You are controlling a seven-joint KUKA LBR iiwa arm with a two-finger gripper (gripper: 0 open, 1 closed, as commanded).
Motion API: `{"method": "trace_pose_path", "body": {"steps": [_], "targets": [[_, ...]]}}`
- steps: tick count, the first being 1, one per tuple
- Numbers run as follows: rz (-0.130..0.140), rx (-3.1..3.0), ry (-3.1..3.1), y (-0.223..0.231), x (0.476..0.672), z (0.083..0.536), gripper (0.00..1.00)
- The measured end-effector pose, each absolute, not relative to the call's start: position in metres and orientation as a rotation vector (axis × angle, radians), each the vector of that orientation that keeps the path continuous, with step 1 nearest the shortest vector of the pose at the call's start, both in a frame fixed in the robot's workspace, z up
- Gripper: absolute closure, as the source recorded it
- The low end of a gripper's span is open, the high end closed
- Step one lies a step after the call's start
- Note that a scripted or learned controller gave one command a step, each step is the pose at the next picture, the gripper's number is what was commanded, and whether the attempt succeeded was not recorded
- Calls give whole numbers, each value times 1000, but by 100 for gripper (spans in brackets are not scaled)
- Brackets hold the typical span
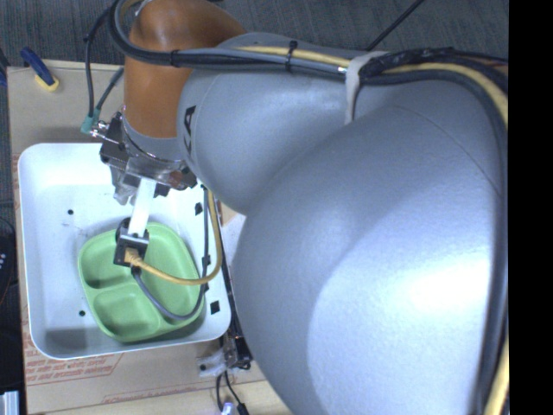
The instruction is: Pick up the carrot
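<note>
My gripper (136,169) hangs under the orange wrist band, over the far part of the left white bin (43,180). It hovers just beyond a green divided plate (177,262) that lies in the bin's near half. The wrist and the arm's bulk cover whatever is directly below the gripper.
The big grey arm (363,223) spans the whole right and middle of the view and hides the right bin. A blue and yellow object (39,67) lies on the bench beyond the left bin. Cardboard (69,366) edges the bin's near side.
</note>
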State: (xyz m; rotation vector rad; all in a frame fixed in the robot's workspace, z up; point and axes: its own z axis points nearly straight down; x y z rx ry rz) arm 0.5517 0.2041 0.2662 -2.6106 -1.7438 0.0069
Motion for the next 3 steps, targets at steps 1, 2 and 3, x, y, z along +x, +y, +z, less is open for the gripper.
{"method": "trace_pose_path", "body": {"steps": [1, 2, 3], "targets": [[10, -2691, -1616, 142, 579, 188, 100], [3, -2754, -1508, 58, 576, 352, 100], [8, -2541, -1840, 117, 573, 285, 100]]}}
